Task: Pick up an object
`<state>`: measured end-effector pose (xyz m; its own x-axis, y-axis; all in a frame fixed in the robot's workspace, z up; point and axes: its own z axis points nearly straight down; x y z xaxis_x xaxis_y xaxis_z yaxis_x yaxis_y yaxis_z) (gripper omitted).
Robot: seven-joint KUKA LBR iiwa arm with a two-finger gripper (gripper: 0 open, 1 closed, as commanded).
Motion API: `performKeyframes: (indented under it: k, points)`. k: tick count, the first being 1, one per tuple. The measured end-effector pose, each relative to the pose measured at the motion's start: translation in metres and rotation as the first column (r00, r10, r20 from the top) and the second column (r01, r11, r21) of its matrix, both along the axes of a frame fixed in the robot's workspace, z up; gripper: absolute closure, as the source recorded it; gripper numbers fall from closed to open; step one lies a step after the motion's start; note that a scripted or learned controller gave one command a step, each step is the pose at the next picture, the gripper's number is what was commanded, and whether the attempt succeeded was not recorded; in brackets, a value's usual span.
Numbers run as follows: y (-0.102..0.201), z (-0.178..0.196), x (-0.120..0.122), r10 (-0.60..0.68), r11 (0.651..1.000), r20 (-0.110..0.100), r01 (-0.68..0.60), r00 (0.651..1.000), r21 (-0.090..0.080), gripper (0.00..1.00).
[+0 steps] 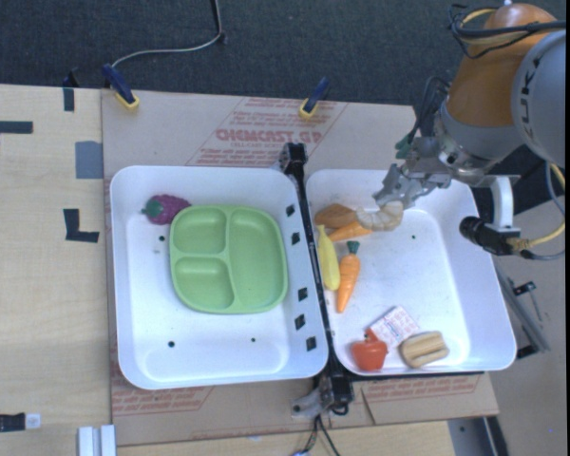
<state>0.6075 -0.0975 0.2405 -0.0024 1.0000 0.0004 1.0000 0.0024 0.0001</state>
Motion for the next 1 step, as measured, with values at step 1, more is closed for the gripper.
performKeyframes:
  k: [1]
  points:
    - [0.0725, -0.0205, -0.0048, -0.001, 1.0, -0.002, 0.001, 1.0, 0.001, 1.0]
